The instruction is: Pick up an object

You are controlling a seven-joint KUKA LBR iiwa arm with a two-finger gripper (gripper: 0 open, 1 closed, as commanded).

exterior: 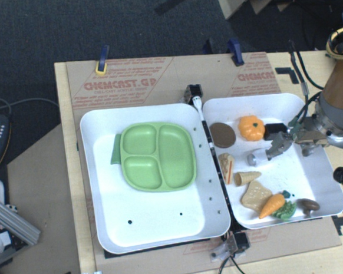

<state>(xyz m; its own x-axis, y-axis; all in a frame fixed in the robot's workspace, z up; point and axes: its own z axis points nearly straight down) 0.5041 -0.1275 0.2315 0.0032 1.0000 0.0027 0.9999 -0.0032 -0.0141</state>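
My gripper [276, 139] hangs over the right bin [319, 169], in its upper right part, with its fingers apart and nothing between them. An orange pumpkin-like toy [251, 128] lies just left of the fingertips, a small gap away. A small grey piece [252, 157] sits below and to the left of the gripper. Further left are a brown disc [223, 134] and a striped strip of toy food [226, 166]. Lower in the bin lie a tan cone [245, 177], a bread slice [256, 195], a carrot [272, 204] and a brown mushroom [309, 205].
The left bin [106, 209] bears a green divided plate [159, 156]. A black divider [212, 160] runs between the two bins. The arm's grey and orange wrist [337, 100] stands over the right bin's right rim. Blue clamps [234, 50] hold the board at the back.
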